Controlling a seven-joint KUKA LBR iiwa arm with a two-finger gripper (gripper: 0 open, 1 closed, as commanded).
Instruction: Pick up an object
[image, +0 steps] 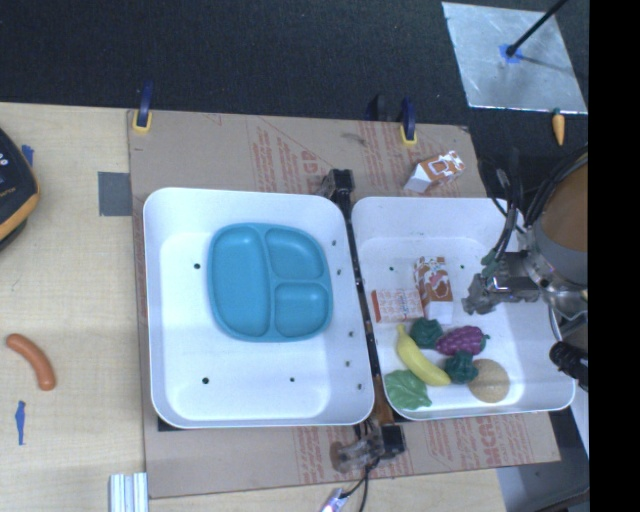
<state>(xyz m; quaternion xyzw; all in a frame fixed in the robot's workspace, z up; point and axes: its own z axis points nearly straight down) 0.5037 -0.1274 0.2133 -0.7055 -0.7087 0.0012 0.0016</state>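
A robot arm reaches over the right bin of two white bins on a desk, poised for a pick. Nearest the camera, toy food crowds the bin's front: a green leaf, a round tan piece, a small dark green piece, a banana, a purple piece and a broccoli. The banana, the likeliest target, lies flat with its long axis slanting from near the bin's centre toward the front right, its far tip touching the broccoli. Behind them lie two red-and-white packets, flat on the floor of the bin. The gripper hangs just above the bin floor, right of the packets and beyond the purple piece, with nothing between its fingers; whether they stand apart or together cannot be told from this angle. By the look of it, the step in hand is the approach: the next move calls for shifting toward the front over the chosen piece, turning the fingers across its short width, then descending. The left bin holds a blue divided plate. A sausage lies on the desk at far left, and a small carton sits beyond the bins.
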